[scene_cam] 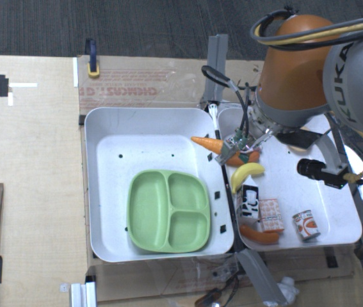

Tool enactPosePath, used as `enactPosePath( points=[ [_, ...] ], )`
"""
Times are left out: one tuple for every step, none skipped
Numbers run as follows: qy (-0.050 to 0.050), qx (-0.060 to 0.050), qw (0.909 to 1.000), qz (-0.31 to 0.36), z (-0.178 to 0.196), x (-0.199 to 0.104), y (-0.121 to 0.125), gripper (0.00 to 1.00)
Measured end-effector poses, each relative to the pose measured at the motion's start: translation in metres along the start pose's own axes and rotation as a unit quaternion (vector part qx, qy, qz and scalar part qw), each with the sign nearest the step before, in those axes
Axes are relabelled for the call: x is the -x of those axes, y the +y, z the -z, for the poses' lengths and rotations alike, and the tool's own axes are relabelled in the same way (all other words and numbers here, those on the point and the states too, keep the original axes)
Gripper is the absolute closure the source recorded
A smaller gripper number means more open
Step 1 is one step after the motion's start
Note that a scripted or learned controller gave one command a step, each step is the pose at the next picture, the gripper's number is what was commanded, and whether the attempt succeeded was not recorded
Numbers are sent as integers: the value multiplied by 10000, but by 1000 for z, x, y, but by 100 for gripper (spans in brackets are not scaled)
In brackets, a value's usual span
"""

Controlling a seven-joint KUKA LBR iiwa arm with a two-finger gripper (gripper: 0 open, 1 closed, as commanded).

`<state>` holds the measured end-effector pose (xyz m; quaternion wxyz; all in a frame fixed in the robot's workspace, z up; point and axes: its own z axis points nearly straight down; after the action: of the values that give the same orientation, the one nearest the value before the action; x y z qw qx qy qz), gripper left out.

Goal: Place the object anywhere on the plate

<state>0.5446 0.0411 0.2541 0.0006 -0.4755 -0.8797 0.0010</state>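
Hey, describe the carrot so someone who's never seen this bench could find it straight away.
Find the left bin, the one with the green plate. At its upper right rim, by the gripper, lies the carrot: an orange cone pointing left, unlike the curved yellow banana below.

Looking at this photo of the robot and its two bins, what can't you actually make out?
- Gripper: its tip is small and cluttered by cables; the carrot sits right at it, but a grasp is unclear.
- Small can: label too small to read.
- Right bin: its upper part is hidden under the arm.
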Motion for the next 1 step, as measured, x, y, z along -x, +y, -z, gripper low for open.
enactPosePath(
  points=[
    [0,6,9864,1646,-63,-43,9,100]
  ],
)
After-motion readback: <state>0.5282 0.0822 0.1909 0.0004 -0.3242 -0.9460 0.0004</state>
